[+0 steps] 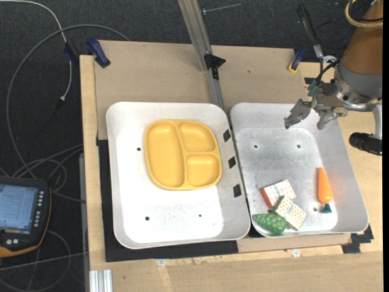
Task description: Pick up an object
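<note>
Counter: I see a tan wooden counter [158, 72] on dark carpet, with cables trailing off to the left and a teach pendant [21, 215] at the lower left.
Left bin: the white left bin [130, 218] holds a yellow divided plate [182, 154] with three compartments, lying flat near the bin's upper middle.
Right bin: the white right bin [273, 151] sits just beside the left one; its objects are gathered along the near edge.
Carrot: an orange toy carrot [324, 186] lies toward the right side of the right bin, its dark green end pointing to the near edge.
Boxes: two small patterned boxes [284, 201] lie close together at the near edge, left of the carrot.
Green item: a bumpy green toy vegetable [269, 222] rests at the near rim, touching the boxes.
Arm: the grey arm [363, 53] reaches in at the upper right.
Jaws: I read the gripper [310, 115] as spread apart with nothing between its fingers, hanging above the far right corner of the right bin, well apart from the carrot and boxes.
</note>
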You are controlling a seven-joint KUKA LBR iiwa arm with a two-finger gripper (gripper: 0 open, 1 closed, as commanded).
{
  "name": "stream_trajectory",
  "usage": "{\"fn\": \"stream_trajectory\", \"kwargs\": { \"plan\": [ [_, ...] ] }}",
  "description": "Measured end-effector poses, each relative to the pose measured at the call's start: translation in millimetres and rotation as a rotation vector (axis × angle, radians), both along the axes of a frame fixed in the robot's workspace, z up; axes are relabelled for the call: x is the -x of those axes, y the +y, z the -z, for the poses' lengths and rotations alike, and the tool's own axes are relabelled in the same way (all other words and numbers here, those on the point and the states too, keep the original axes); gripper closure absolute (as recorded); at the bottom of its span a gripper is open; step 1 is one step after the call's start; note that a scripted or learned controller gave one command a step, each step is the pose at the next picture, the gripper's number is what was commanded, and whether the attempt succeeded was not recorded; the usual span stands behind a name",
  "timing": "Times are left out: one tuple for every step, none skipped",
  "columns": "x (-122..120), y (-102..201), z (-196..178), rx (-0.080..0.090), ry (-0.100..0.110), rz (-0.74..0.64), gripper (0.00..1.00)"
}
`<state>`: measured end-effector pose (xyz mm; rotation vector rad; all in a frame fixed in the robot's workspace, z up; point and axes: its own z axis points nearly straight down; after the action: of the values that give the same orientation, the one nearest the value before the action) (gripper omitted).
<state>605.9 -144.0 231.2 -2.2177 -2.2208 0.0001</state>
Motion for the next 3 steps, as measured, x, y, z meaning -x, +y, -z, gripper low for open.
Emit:
{"fn": "stream_trajectory", "kwargs": {
  "plan": [
    [0.0, 0.0, 0.0, 0.000, 0.000, 0.000, 0.00],
    [8.4, 7.8, 53.7, 0.000, 0.006, 0.001, 0.00],
    [13.2, 4.6, 97.7, 0.000, 0.005, 0.001, 0.00]
  ]
}}
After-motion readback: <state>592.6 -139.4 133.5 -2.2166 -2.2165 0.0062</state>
